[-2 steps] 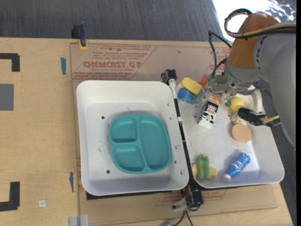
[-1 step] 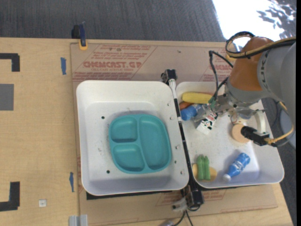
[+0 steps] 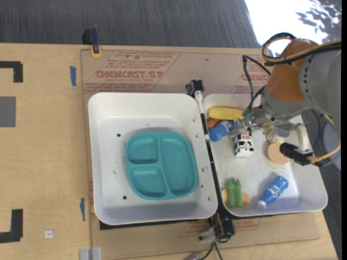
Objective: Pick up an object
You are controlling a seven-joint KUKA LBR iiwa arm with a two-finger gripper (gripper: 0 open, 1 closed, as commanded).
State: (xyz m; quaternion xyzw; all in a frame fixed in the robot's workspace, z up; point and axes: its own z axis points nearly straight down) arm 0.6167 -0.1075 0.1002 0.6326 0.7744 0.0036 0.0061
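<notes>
My gripper hangs low over the upper middle of the right bin. Just below it lies a small black-and-white cow toy. A yellow banana is to the gripper's left at the bin's back, and a blue and orange piece lies beneath the banana. To the right of the cow rests a tan round disc. A blue bottle and a green bundle on a yellow piece lie near the front. I see nothing held in the gripper.
The left bin holds a teal divided plate. A ridge where the two bins meet runs between them. Black cables loop from the arm's orange band over the right bin's back edge.
</notes>
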